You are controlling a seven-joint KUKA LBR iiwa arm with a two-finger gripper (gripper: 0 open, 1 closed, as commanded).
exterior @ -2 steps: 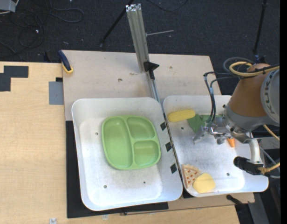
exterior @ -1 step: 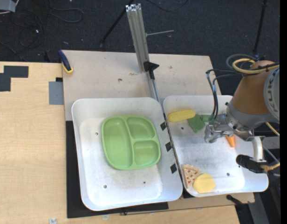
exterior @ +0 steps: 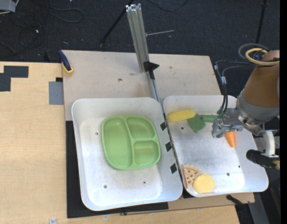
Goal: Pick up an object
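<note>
Hand [exterior: 221, 129] sits low in the right bin [exterior: 255, 183], between the green toy [exterior: 197, 123] and the carrot [exterior: 230, 138], probably lining up on one. Can't tell whether it's clenched or grasping anything, too small. Corn [exterior: 181, 115] lies just beyond.

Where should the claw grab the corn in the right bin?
Take the corn across its middle, coming straight down. It lies flat, long axis running left-right, so its narrow width likely suits the claw. Its far side lies close to the bin wall and the green toy crowds its right end.
</note>
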